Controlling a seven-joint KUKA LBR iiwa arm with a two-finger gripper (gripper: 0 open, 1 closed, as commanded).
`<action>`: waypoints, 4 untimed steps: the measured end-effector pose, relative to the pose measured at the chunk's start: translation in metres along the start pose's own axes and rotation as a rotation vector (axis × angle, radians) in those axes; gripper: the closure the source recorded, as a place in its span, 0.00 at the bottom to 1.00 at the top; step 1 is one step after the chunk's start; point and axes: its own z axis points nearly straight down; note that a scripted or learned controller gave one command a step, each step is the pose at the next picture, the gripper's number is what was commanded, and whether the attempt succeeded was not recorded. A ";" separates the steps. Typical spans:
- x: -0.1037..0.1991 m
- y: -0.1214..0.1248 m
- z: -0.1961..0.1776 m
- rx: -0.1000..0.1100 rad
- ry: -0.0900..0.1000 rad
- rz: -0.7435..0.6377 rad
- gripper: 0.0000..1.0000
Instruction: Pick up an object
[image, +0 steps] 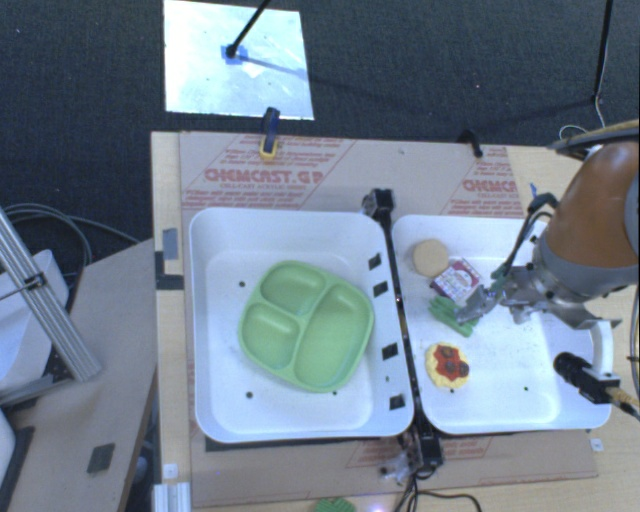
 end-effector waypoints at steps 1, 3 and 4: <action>-0.014 -0.029 0.099 -0.010 0.005 0.006 0.00; 0.025 -0.028 0.082 -0.021 0.001 -0.001 1.00; 0.025 -0.027 0.071 -0.025 0.001 -0.002 1.00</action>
